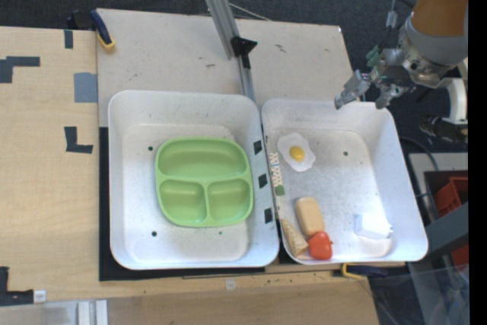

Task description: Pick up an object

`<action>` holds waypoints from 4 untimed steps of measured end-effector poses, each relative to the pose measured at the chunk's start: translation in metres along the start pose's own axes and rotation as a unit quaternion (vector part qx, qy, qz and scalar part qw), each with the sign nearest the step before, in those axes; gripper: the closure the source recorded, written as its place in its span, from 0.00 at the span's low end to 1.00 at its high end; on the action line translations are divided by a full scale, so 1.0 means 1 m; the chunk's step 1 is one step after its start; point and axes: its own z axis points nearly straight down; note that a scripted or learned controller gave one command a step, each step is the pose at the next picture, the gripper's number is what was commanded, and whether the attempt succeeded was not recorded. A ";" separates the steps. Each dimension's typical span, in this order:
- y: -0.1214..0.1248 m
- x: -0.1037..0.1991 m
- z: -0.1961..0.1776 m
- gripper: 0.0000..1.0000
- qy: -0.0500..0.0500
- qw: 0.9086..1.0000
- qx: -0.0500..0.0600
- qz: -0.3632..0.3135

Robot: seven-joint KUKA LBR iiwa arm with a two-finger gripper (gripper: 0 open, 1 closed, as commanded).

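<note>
Far left on the bench, a blue-and-yellow clamp [102,30] sits at the board corner; grey and dark tape pieces [85,86] are stuck on the wood left of the bins. No readable text on any of these.

Left bin [122,164]: holds a green divided plate [204,180], three compartments, lying flat, roughly centred. No brand seen on it.

A grey metal pole [217,0] runs from the far edge down toward the seam between the two bins, with a black bracket partway along it.

Right bin [396,164]: along its left wall lies a narrow printed strip [275,173] with small lettering, too small to read. Just right of it, toward the far side, a toy fried egg [296,152]. Nearer, a tan bread-like block [309,215], with a wedge-shaped brown piece [294,237] touching its left side near the bin's left wall. A red tomato [320,246] sits just beside the block's near end, at the near wall. In the near right corner, a white, partly see-through item [373,227], hard to identify.

Gripper [359,91] hovers over the far right rim of the right bin, well apart from all the objects, nothing between its fingers; can't tell whether they're spread or pressed together. The arm [441,7] reaches in from the right.
</note>
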 end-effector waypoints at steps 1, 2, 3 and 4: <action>0.000 0.000 0.000 0.00 0.000 1.000 0.000 0.000; -0.009 -0.004 0.059 0.00 0.000 1.000 0.003 0.000; -0.012 -0.006 0.103 0.00 -0.001 1.000 0.003 0.000; -0.011 -0.006 0.147 0.00 0.000 1.000 0.003 0.000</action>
